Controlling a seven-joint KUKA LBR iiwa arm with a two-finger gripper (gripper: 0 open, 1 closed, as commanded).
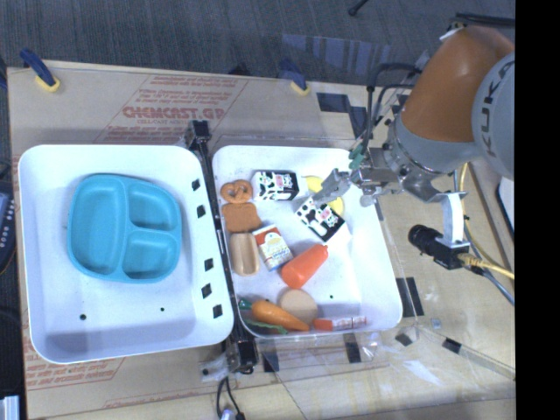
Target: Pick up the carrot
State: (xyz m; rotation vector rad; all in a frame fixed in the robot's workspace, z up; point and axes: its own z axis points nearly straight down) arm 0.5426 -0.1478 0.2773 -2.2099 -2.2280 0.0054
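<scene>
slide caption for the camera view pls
Gripper hovers over the right bin, far from the carrot at its front edge.

the orange carrot (278, 314) with a green top lies flat along the right bin's (372, 278) front edge.

Blue divided plate (122, 227) in left bin (35, 261)

Arm (464, 94) cut off at right edge
</scene>
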